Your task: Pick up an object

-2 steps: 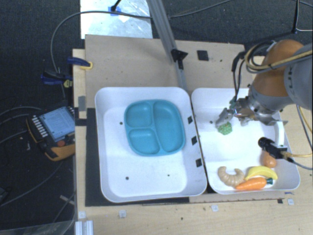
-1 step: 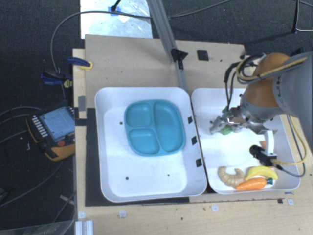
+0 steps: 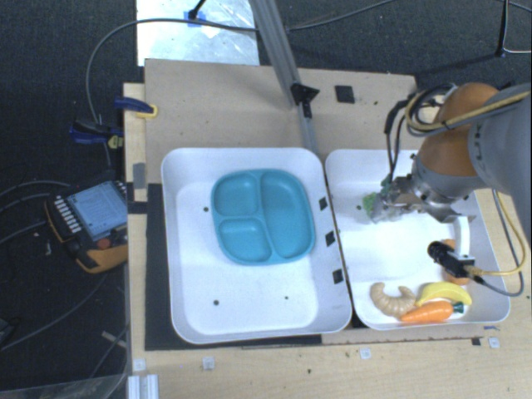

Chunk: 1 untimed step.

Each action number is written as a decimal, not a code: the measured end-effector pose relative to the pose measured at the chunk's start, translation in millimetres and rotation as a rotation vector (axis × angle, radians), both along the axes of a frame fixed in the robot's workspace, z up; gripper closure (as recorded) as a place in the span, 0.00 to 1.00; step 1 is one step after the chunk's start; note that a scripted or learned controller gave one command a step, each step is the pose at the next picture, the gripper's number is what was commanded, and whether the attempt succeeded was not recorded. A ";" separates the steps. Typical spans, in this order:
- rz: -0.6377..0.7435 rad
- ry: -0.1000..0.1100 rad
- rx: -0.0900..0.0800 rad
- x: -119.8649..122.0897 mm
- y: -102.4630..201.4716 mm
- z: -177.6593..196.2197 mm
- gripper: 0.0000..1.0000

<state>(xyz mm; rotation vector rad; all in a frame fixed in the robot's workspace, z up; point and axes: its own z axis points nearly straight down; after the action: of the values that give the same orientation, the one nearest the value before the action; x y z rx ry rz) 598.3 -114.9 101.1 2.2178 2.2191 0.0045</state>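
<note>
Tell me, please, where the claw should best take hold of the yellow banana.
Probably across its middle, coming straight down: the banana lies flat and curved, its long axis running left to right, with the carrot crowding its near side.

Blue divided plate (image 3: 263, 216) in left bin (image 3: 187, 306), handheld controller (image 3: 90, 223) on floor

The arm (image 3: 503, 144) is big, round and grey. Just behind the claw (image 3: 384, 204) it gets fat and smooth like a ball. An orange band (image 3: 465, 106) wraps it above the claw. Thin black cables (image 3: 406, 115) loop beside the band, up past the claw. The claw is small, grey and shiny.
</note>
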 end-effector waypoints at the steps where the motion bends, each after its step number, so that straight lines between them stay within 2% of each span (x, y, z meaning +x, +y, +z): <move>1: -0.001 -0.001 0.000 -2.9 -5.6 46.2 1.00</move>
<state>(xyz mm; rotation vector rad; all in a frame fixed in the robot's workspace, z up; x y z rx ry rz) 595.5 -120.5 147.3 2.2184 2.2171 0.0051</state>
